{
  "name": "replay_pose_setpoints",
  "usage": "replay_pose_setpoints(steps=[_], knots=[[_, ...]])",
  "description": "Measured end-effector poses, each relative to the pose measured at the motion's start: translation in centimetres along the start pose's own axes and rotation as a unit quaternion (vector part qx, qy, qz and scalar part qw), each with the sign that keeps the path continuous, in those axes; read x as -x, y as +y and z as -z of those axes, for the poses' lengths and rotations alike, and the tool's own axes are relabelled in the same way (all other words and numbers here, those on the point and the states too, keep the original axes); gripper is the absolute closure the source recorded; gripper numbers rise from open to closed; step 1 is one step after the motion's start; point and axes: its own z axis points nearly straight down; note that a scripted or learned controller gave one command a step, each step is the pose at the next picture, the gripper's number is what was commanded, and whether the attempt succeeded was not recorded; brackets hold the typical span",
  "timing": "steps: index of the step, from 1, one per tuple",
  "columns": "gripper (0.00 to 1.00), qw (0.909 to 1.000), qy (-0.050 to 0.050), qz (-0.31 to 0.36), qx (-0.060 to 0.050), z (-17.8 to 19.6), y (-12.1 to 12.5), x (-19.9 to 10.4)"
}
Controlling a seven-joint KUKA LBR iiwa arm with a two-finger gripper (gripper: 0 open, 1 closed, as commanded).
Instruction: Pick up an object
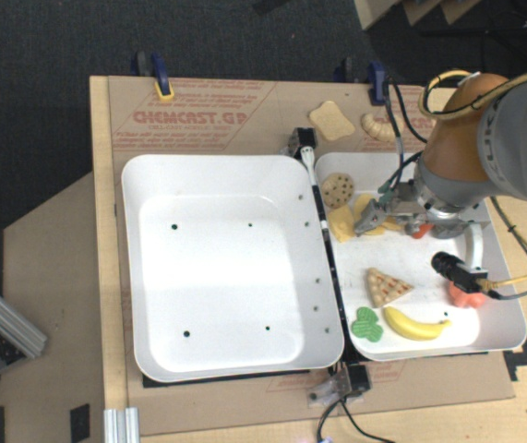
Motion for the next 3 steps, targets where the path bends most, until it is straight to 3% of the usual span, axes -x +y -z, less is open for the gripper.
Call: replay_pose_setpoints(steps=[1,2,3], knots=[[0.00,1.0000,0.000,0.000,0.000,-0.2,5.4,0.0],[1.00,1.0000,0.000,0.000,-0.001,0.9,5.2,0.0],[1.00,1.0000,0.003,0.004,0.003,10.5,7.1,-9.6]])
